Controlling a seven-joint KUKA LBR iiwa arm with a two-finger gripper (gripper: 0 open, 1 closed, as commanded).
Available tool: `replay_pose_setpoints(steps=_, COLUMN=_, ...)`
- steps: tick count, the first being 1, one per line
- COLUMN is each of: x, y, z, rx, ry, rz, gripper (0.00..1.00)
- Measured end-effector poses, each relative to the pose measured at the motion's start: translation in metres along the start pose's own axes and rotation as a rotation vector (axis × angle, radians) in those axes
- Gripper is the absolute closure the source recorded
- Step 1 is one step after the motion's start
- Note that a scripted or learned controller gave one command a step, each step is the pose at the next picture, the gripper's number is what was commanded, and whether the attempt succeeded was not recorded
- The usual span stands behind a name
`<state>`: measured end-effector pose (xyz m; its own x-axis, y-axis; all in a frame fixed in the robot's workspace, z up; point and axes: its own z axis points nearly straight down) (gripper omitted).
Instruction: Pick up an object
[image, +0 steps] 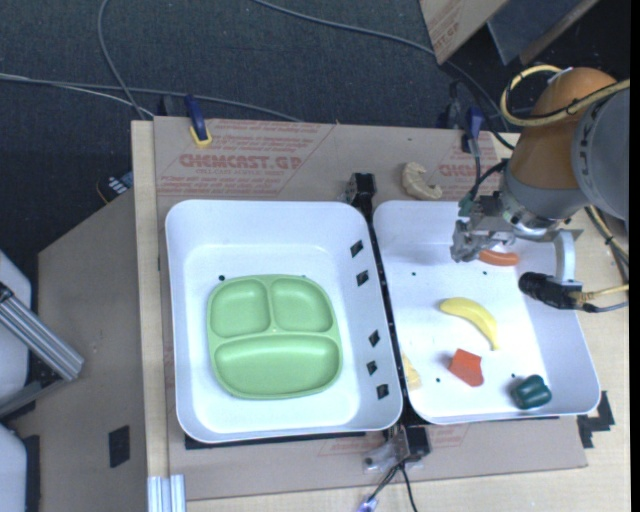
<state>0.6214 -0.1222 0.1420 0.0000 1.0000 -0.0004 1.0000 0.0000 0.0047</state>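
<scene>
In the right bin (420, 400) lie a yellow banana (472, 318), a red block (466, 367), a dark green object (530, 391) near the front right corner, and an orange carrot-like piece (499, 257) at the back. My gripper (474, 243) hangs low over the back of this bin, just left of the orange piece and touching or nearly touching it. I see nothing between its fingers from here.
The left bin (190, 300) holds a light green divided plate (273, 335). A small yellow bit (410, 375) lies at the right bin's left edge. A beige object (421, 180) rests on the bench behind the bins. Cables run at the right.
</scene>
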Motion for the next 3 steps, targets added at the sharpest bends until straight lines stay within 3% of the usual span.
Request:
replay_pose_setpoints(steps=2, x=0.007, y=0.004, z=-0.127, rx=-0.005, ry=-0.001, rz=-0.001, gripper=1.0)
replay_pose_setpoints(steps=3, x=0.06, y=0.011, z=-0.108, rx=0.008, ry=0.003, rz=-0.006, gripper=1.0)
